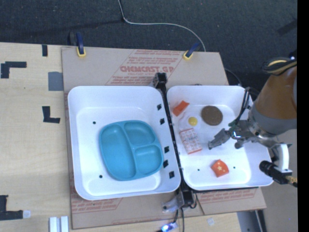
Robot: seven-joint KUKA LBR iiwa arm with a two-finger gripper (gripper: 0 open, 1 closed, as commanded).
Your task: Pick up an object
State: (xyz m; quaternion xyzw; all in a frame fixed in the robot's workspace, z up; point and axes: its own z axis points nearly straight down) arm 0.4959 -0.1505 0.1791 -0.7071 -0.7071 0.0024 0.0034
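Still unpicked: my tool (218, 140) hovered over the right bin (241, 92), grip state indiscernible, near the sachet (189, 140), brown disc (211, 115) and red block (219, 168).

Left bin (77, 129): blue divided plate (130, 149). Right bin (241, 178): brown disc (211, 115), orange block (180, 107), red cube (219, 167), label card (189, 140); claw (216, 140) above centre.
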